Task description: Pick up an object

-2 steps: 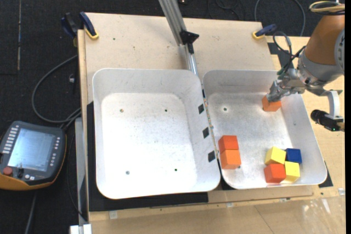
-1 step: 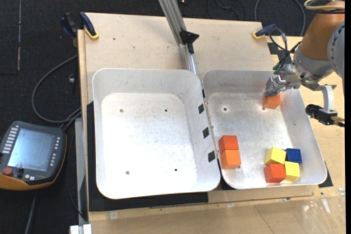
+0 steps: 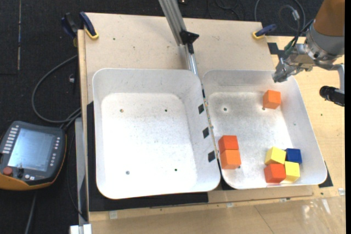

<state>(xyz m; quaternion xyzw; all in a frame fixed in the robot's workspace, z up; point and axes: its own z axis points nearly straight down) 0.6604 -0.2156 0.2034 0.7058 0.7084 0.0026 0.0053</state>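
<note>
**Approach: positioning the hand over the lone orange cube**

I take the right bin [image 3: 307, 134] as my landmark. The hand [image 3: 281, 75] hangs over the bin's far rim, near its far right corner, with nothing between it and the bin floor. Whether the hand is spread or closed I cannot tell; it is too small and dark against the rim.

The nearest target is the lone orange cube [image 3: 271, 99], which sits on the bin floor just inside the far rim, apart from everything else. A stacked-looking pair of orange blocks [image 3: 229, 151] stands by the bin's left wall. A tight cluster of yellow, blue and red cubes [image 3: 282, 164] fills the near right corner.

Procedure, as I judge it:
1. Select the lone cube; it has free space on all sides.
2. Move the hand inward from the rim until centred above the cube.
3. Align the grip with two flat faces, not the corners.
4. Descend vertically, keeping clear of the sloped bin wall.
5. Close, then lift straight up.
</note>
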